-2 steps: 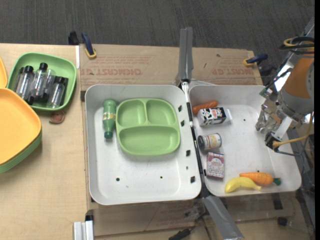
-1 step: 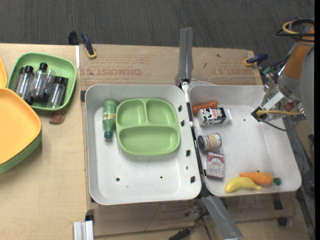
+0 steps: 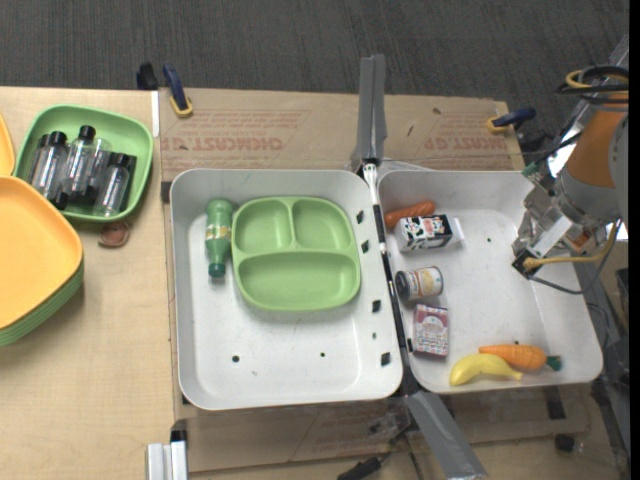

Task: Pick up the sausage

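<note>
A wooden bench (image 3: 90,388) carries the scene, with a flattened sheet of brown cardboard (image 3: 270,133) printed in red laid over its right part. Two shallow white bins sit side by side on the cardboard, the left bin (image 3: 290,373) touching the right bin (image 3: 575,353) along their inner walls. On the bare wood to the left rests a green square dish (image 3: 135,133) holding small dark-capped bottles, and just beside its lower edge lies a small brown object (image 3: 114,234). A stack of orange plates (image 3: 35,258) sits near the bench's left edge. Clamps grip the cardboard's far edge: one blue-and-yellow (image 3: 177,94), one at the right (image 3: 510,121).
</note>
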Motion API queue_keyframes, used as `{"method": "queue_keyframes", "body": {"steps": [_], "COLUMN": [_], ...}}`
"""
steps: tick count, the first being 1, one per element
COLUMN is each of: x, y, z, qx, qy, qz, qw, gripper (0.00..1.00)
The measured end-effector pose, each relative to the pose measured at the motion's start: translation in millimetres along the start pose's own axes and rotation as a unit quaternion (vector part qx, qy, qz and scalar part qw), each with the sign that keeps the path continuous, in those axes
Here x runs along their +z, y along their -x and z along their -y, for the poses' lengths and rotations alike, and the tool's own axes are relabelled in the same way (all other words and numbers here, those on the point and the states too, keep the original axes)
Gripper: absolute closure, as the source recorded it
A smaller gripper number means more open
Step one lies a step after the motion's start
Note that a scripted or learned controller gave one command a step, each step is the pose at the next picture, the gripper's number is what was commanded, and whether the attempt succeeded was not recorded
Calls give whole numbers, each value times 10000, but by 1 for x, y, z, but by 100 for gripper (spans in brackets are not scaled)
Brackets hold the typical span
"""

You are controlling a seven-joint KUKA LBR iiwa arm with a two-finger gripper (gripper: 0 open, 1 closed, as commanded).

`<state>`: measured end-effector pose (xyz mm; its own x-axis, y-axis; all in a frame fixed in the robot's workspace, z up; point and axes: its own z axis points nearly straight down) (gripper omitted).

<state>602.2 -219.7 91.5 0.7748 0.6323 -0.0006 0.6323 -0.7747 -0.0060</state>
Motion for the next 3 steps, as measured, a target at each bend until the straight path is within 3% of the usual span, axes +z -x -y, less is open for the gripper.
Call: {"method": "queue_keyframes", "body": {"steps": [1, 2, 3], "x": [-21, -8, -31], "y": [-48, -32, -31], "z": [-17, -28, -28], "qx": [829, 1462, 1855], "qy": [22, 17, 24], "qz": [8, 6, 2], "qw": [9966, 9892, 9826], "gripper": [100, 100, 100]}}
